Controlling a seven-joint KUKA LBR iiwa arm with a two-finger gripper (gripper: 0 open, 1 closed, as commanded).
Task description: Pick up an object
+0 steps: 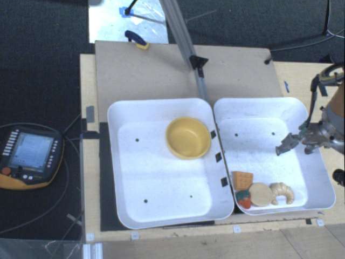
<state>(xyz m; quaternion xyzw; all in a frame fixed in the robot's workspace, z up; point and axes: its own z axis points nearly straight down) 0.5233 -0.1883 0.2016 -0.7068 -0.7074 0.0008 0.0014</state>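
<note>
While the grey two-finger gripper (pixel 285 145) hangs over the right white bin (pixel 269 117), fingers unclear, the tan croissant-shaped toy (pixel 283 192) lies well below-left of it.

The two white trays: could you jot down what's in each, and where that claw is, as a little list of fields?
left tray: a yellow bowl, near its upper right corner
right tray: a waffle-like square, a red piece, a round beige piece and a croissant, grouped along the near edge
claw: over the right tray, above the food group, nothing seen in it
</note>
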